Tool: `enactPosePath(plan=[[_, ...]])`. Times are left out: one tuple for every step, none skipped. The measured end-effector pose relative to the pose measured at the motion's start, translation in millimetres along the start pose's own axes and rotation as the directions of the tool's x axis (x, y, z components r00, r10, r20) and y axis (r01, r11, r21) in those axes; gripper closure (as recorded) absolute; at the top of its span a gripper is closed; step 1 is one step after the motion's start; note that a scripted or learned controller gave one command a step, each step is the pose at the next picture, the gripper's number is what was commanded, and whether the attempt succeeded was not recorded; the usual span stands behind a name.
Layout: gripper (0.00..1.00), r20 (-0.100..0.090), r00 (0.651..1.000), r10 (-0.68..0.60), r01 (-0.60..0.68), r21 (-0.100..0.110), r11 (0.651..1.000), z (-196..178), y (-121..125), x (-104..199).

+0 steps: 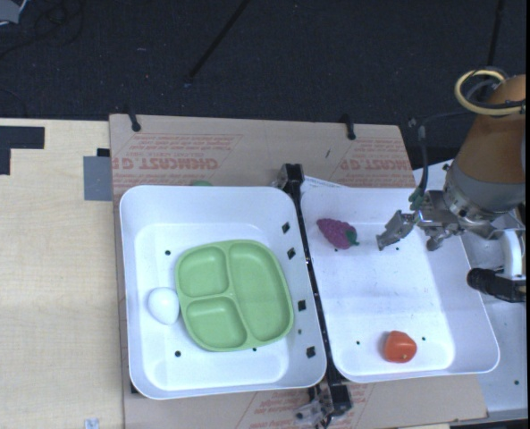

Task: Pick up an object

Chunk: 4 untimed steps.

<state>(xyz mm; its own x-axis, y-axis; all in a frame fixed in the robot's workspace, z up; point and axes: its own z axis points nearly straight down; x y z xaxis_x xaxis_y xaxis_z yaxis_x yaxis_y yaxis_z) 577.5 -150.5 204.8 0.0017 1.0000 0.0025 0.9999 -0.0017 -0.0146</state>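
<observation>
Objects for picking lay in both bins. Nearest the lower edge of the frame, an orange-red round object [399, 346] sat in the lower part of the right bin [479, 351]. In the left bin [148, 208], a green divided plate [234, 294] lay flat with a white egg-shaped object [164, 305] touching its left edge. Farther up, a purple grape-like object [337, 232] rested in the upper left of the right bin. The claw [416, 228] stood to its right, apart from it, over the bin's upper area; its fingers appeared spread and held nothing. Cardboard [247, 155] covered the worktop [41, 266] beyond the bins.
</observation>
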Motion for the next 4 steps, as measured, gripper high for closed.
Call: enactPosePath(plan=[[0.00,0.002,1.000,-0.002,0.002,-0.012,1.000,-7,3,0],[0.00,0.001,1.000,-0.001,0.001,-0.007,1.000,39,3,-6],[0.00,0.000,1.000,-0.003,0.003,-0.006,1.000,94,5,4],[0.00,0.001,1.000,-0.002,0.002,-0.009,1.000,119,5,4]])
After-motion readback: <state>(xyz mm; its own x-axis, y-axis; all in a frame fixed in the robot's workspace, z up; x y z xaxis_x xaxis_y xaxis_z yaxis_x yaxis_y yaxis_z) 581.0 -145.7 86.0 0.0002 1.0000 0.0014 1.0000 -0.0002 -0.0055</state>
